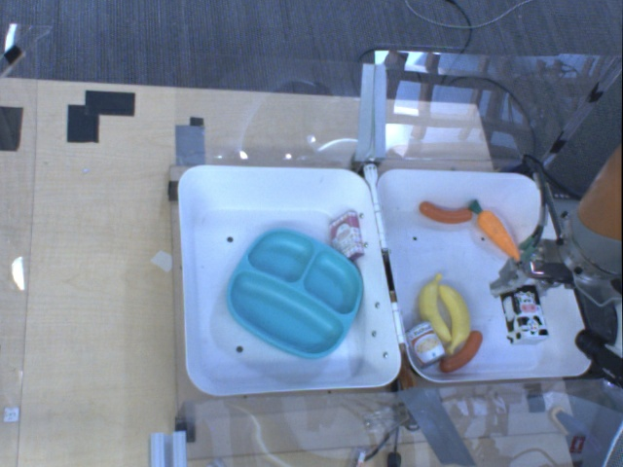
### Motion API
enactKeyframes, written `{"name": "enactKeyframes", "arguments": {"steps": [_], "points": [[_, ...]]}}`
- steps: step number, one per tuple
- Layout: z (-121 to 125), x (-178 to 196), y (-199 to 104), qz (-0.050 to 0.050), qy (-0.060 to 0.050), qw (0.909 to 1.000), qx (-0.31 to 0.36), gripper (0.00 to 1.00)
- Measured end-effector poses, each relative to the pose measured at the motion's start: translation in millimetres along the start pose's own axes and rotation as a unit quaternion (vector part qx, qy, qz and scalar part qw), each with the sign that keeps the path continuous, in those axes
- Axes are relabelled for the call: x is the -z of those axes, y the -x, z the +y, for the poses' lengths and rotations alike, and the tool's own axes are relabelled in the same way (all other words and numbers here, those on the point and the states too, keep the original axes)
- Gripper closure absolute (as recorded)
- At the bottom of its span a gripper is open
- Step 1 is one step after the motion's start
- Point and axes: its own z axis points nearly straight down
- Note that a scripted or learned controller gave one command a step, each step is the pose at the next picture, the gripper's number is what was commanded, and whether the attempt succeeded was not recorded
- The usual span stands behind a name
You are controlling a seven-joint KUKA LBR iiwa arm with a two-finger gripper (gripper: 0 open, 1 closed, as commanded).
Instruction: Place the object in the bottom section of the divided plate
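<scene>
The pale wooden counter (88, 290) carries two shallow white bins side by side. The left white bin (204, 358) holds the turquoise divided plastic plate (295, 293), whose long bottom section lies toward the near-left edge and is bare, and a small crumpled red-and-white wrapper (348, 234) just beyond the plate's far rim. The right white bin (409, 261) holds everything else. The grey arm with its orange band (602, 202) reaches in from the right, and its gripper (526, 275) hangs low over that bin.

Directly beneath the gripper lies a small black-and-white patterned carton (526, 316), probably the object to be moved; it rests on the bin floor, near the bin's right wall. Whether the jaws are open or closed cannot be told.

Next in size come the yellow banana (444, 307), the orange carrot with a green top (494, 230), two reddish sausages (446, 212) (463, 350), and a small round tin (422, 342) touching the banana.

The risks, as I judge them: the carton lies flat and close to the wall, so the jaws may skid it aside or pinch only a corner, and a weak hold could drop it over the bins' shared rim.
</scene>
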Motion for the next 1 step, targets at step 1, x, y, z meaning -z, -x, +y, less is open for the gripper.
{"name": "enactKeyframes", "arguments": {"steps": [1], "points": [[0.0,0.1,0.0,0.0,0.0,1.0,0.0,0.0]]}}
